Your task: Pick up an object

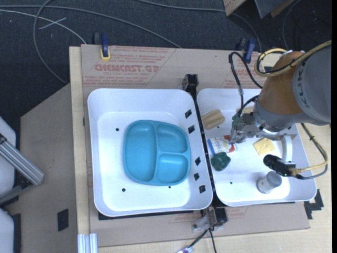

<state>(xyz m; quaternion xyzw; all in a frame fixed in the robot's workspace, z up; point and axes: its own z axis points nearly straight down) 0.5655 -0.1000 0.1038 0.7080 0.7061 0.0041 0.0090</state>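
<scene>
End effector (235,134), grip state indiscernible, lowered into the right bin (295,194) above a dark green object (220,161); blue divided plate (156,152) in left bin (105,141).

Grey rounded arm (316,83) with a wide orange band (281,86) above the wrist. Black and yellow cables (263,62) loop along it. Small metallic tool (238,132) with reddish bits at the end.

Two white bins (100,141), one blue divided plate (156,152) in the left bin, and beside it five small objects: tan block (213,118), green lump (220,161), yellow piece (263,146), grey cylinder (268,182), printed packet (217,144).
</scene>
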